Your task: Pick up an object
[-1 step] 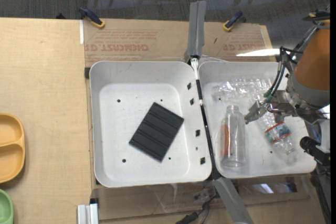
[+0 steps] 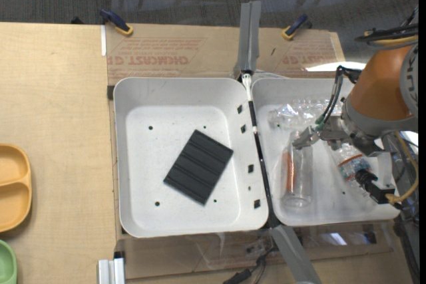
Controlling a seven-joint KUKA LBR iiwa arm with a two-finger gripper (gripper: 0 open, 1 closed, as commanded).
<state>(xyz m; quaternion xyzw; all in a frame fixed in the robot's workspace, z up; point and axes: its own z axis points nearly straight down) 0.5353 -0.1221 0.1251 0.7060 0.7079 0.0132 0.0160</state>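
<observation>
While the arm (image 2: pixel 383 86) reaches in from the right over the right bin (image 2: pixel 333 213), its gripper (image 2: pixel 307 138) sits low at the upper end of a clear plastic tube (image 2: pixel 299 176) that lies lengthwise in that bin with a copper-coloured strip along its left side. Crumpled clear wrapping (image 2: pixel 296 113) lies above it, and a small colourful packet (image 2: pixel 351 166) rests to the right. A black ribbed pad (image 2: pixel 198 166) lies alone in the left bin (image 2: pixel 133 209). Whether the tool is released or clenched cannot be told from this angle. By my judgement nothing is lifted yet: the tube rests on the bin floor, so grasp and raise remain.
</observation>
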